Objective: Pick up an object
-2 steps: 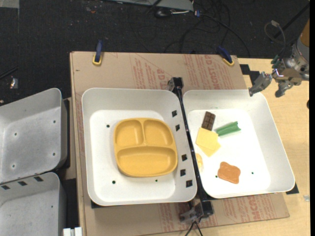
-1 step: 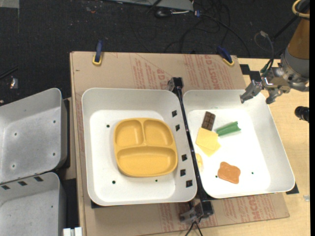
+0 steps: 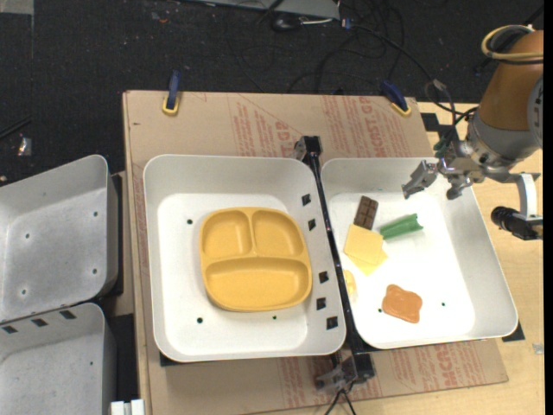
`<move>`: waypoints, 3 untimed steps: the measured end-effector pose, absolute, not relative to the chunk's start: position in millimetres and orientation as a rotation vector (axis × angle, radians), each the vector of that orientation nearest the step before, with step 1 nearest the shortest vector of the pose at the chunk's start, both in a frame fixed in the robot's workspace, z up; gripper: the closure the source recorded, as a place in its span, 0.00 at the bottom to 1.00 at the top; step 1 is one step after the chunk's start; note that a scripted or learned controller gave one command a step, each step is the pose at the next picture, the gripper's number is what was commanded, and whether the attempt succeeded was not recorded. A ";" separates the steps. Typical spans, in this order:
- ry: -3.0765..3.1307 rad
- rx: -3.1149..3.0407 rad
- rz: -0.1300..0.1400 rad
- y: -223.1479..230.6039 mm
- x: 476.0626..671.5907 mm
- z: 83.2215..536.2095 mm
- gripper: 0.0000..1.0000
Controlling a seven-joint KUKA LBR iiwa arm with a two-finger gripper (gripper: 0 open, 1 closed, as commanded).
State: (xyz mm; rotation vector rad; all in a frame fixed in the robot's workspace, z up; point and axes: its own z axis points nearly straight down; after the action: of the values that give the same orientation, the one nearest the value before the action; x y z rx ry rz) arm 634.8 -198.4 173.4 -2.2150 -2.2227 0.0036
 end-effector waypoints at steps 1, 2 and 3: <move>-2.219 -2.219 0.004 -195.2 629.2 128.6 0.00; -2.225 -2.222 -0.001 -195.4 631.0 142.2 1.00; -2.230 -2.222 -0.005 -193.6 639.0 203.5 1.00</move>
State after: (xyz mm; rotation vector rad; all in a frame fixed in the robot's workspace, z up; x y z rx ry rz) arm 639.0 -193.6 203.5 -2.2220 -2.2299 -0.0046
